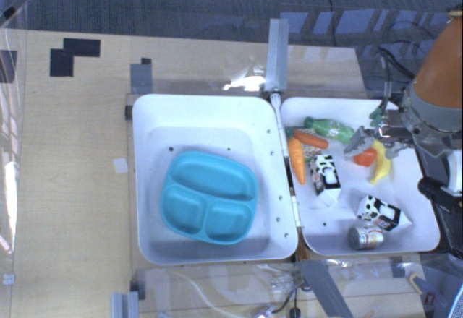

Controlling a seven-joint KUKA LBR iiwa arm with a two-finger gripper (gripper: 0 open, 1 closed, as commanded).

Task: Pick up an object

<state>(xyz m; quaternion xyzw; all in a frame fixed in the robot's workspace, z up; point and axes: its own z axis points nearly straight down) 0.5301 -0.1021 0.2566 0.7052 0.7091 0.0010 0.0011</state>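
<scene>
We see two white bins: the left bin (pixel 145 165) holds a blue divided plate (pixel 208 196); the right bin (pixel 419 237) holds carrots (pixel 297 160), a green bottle (pixel 329 126), cow-print cartons (pixel 326 173), a can (pixel 366 238) and a banana (pixel 380 163) (long axis near-to-far). Our gripper (pixel 364 143) hovers open beside a small red-orange piece (pixel 366 157).

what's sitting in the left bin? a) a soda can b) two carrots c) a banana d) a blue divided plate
d: the blue divided plate lies alone on the floor of the left bin, while the can, the carrots and the banana all lie in the right bin.
</scene>
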